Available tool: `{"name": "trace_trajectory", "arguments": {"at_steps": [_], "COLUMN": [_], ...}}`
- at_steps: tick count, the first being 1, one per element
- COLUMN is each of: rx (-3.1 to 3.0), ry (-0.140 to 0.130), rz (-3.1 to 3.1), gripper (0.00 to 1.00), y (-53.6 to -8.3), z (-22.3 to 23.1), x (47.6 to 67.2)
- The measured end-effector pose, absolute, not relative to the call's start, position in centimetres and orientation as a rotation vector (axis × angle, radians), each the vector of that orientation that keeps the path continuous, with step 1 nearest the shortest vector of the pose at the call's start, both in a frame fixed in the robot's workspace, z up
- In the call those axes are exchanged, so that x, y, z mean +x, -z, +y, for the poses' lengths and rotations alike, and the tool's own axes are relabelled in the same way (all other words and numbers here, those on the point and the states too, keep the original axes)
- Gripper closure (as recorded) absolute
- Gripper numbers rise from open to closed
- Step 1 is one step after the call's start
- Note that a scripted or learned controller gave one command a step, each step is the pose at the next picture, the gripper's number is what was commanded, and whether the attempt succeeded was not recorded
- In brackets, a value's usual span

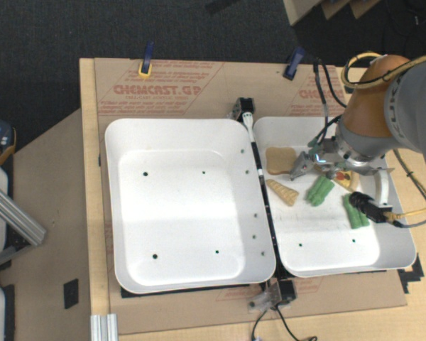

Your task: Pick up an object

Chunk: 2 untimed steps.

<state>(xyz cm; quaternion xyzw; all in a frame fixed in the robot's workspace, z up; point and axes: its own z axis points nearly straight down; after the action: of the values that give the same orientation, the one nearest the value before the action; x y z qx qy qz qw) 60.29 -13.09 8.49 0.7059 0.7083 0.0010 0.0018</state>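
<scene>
arm in from right, over right bin (326,256) | gripper (307,165) low, just right of tan block (280,159), open or closed: cannot tell | green piece (319,190) just nearer | cone (283,192) left of it

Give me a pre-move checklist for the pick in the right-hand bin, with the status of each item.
1. Gripper above the right bin: ok.
2. Pickable things nearby, green block, tan cone, tan slab: ok.
3. Green block apart from the cone: ok.
4. Gripper centred over one thing: not ok, it sits between slab and block.
5. Nothing already held: cannot tell.
</scene>
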Motion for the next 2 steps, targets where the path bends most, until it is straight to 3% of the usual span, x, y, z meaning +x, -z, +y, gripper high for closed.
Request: {"name": "trace_trajectory", "arguments": {"at_steps": [1,2], "rx": [2.231,2.222], "ry": [0.005,0.000], "rz": [2.221,2.219], "gripper": [0.00,1.00], "y": [-8.5,-9.5], "z": [-15.3,-15.2], "x": [52.5,52.8]}}
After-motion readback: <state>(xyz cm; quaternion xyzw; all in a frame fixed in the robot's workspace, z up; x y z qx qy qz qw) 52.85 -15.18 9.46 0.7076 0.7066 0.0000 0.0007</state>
